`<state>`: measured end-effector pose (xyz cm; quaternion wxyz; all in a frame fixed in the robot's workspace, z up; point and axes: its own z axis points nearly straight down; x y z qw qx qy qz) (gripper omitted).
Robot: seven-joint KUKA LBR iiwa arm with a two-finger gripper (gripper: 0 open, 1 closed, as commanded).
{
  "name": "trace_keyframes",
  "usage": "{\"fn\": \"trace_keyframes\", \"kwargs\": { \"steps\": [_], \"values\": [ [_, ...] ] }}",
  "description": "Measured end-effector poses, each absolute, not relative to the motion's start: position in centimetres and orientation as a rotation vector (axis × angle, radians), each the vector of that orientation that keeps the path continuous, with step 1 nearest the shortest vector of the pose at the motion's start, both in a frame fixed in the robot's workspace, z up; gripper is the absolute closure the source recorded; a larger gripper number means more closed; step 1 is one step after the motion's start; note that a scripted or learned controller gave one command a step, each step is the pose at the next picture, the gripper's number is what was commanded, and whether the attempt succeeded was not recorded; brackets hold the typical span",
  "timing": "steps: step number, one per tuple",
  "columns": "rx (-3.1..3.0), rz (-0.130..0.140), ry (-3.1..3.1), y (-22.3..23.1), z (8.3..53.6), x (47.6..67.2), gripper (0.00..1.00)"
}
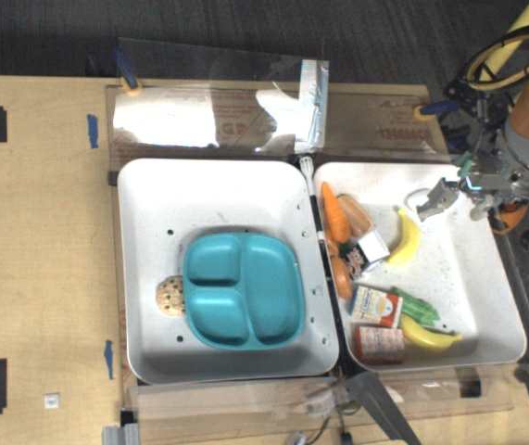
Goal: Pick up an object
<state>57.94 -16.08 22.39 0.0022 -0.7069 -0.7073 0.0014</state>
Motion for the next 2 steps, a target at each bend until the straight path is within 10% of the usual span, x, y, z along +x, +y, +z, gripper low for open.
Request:
{"fn": "trace_keyframes", "kwargs": {
  "steps": [1, 2],
  "values": [
    [-2.063, 0.001, -2.368, -14.6, 9.2, 59.6, 0.0],
    [-1.845, -0.002, -2.546, -14.2, 14.2, 63.2, 0.0]
  ]
}}
